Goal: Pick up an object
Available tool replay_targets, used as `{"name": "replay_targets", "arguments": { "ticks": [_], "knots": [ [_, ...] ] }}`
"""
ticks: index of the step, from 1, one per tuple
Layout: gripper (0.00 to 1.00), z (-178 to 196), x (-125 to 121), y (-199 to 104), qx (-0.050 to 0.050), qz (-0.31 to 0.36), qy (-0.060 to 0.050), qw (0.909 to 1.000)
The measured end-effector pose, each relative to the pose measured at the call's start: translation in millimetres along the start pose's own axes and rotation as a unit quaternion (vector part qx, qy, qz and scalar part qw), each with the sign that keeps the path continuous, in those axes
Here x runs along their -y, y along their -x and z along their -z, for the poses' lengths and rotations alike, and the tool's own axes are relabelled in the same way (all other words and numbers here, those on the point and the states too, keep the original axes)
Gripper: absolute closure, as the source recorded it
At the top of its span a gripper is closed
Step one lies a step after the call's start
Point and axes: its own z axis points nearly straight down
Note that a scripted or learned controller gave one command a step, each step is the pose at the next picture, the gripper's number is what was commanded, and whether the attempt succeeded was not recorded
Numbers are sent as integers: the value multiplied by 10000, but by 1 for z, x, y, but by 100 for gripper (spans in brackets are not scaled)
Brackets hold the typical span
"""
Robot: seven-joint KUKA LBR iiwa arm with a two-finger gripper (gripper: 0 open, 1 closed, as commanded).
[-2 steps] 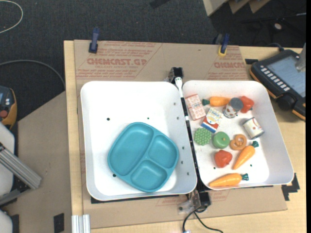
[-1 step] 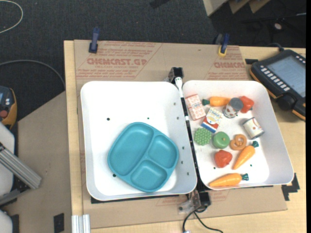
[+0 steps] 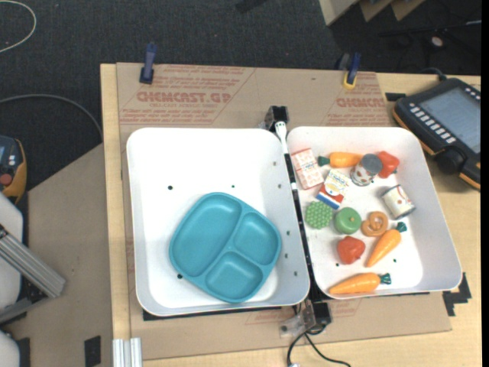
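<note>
Teal sectioned plastic tray [image 3: 225, 245]; glossy toy carrot [image 3: 383, 247], round donut [image 3: 374, 223].

Vantage: a single fixed camera above the bench [image 3: 229, 90], looking down at a slant.
Facing: toward the far edge, where two clamps [image 3: 147, 62] sit at the top of frame and dark floor lies beyond.
Framing: the left bin [image 3: 145, 205] and the right bin [image 3: 435, 235] lie side by side across mid-frame, both whole.
Distance: far enough to take in the bench's cardboard top, a handheld controller [image 3: 447, 125] at right and a cable [image 3: 23, 21] at upper left.
</note>
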Motion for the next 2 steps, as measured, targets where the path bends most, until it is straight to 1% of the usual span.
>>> {"name": "replay_targets", "arguments": {
  "ticks": [1, 2],
  "knots": [
    [100, -141, -21, 59, -11, -34, -99, 9999],
    [100, 4, -90, 60, 49, 8, 66, 10000]
  ]
}}
